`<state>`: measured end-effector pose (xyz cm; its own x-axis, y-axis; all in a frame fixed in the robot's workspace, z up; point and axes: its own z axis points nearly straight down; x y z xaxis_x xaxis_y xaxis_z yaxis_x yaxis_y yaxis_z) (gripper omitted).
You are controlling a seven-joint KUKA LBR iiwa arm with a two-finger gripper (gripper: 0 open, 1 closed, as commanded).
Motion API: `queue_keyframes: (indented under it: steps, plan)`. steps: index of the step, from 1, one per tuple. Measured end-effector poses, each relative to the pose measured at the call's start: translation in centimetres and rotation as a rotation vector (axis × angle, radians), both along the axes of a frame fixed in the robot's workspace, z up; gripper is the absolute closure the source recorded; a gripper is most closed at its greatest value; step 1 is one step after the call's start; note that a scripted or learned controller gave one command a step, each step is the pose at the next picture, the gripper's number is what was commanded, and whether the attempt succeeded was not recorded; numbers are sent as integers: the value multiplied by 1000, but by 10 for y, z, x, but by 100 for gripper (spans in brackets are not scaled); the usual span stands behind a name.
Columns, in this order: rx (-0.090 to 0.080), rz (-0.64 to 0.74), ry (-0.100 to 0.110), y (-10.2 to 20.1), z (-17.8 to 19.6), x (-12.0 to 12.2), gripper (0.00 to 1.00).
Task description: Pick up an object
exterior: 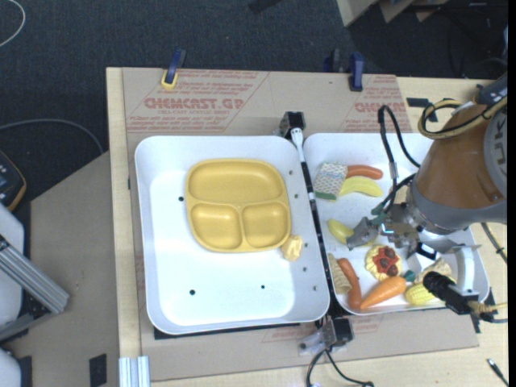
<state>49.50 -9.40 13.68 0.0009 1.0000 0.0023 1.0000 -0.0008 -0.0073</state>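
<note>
- Hand (pixel 385 230): low over the right bin (pixel 476 285), dark metal parts showing; whether wide or narrow cannot be told.
- Pizza slice (pixel 384 260): just below the hand.
- Carrot (pixel 382 292), corn (pixel 420 295), sausage (pixel 347 273): along the bin's near edge.
- Banana (pixel 359 187), sponge (pixel 330 178), second sausage (pixel 364 170): far end of the bin.
- Left bin (pixel 169 264): yellow tray (pixel 238 203), small yellow piece (pixel 292 249) beside it.
- Bench (pixel 125 216): pale board, red lettering, two clamps.
- Floor (pixel 97 31): dark carpet, cables.

One fixed cam, mounted above bench (pixel 121 216), angled down; both white bins (pixel 153 240) taken in from mid range, arm (pixel 459 168) entering at right.
</note>
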Motion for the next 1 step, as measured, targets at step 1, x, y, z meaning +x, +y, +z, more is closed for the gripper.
queue_keyframes:
  steps: [1]
  plan:
    - [-4, 1, -13, 0, -50, 2, 0]
